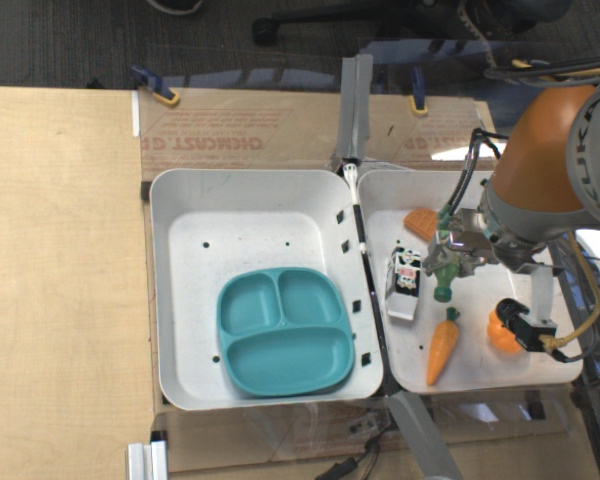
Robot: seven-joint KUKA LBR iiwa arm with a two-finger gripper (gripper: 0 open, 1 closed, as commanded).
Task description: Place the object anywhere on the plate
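Cardboard-lined surface; my jaws, state unclear, hung just above the carrot, plate well left.

A pale wooden surface is overlaid by brown cardboard. Dark carpeted floor and an office chair base are seen beyond.
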